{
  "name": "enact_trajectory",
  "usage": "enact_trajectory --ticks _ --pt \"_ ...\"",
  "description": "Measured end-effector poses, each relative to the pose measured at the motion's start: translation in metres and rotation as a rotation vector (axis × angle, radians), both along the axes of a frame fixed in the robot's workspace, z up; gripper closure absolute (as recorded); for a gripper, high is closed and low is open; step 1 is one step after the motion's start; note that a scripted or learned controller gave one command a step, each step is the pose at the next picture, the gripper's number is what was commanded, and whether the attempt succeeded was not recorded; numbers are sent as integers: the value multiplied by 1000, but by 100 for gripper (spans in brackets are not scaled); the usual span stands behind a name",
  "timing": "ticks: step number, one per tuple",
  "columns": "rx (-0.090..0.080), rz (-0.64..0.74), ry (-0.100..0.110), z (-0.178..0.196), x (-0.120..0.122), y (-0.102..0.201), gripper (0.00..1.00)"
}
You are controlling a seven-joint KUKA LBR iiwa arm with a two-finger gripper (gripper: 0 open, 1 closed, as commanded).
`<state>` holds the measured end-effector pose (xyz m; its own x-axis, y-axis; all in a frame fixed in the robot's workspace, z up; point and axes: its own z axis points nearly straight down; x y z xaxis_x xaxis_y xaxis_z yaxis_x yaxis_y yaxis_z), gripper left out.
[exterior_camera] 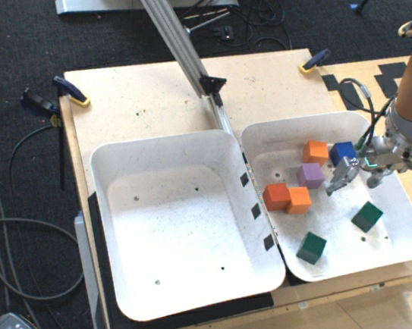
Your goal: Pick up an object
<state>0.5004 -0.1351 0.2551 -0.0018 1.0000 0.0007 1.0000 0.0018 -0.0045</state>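
Observation:
The right bin point(402, 245) holds several small blocks. An orange block point(315, 152), a blue block point(342, 152) and a purple block point(310, 175) cluster near its back. A red-orange block point(276, 196) touches another orange block point(299, 200) at the left wall. Two dark green blocks lie nearer the front, one point(367, 216) to the right and one point(311, 247) to the left. My gripper point(355, 178) hangs over the right bin just in front of the blue block, open, with bare bin floor between its fingers.
The left bin point(121, 211) sits beside the right one, sharing a middle wall. A slanted metal pole point(175, 38) runs from the top of the view down to the bins' back edge. Clamps sit at the bench's far corners.

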Motion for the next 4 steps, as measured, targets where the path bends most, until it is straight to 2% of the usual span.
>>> enact_trajectory --ticks 1,2,4 --pt "-1 -1 -5 2 1 0 0" --pt "0 -2 0 -45 8 2 0" --pt "-1 -3 -1 -161 2 4 0"
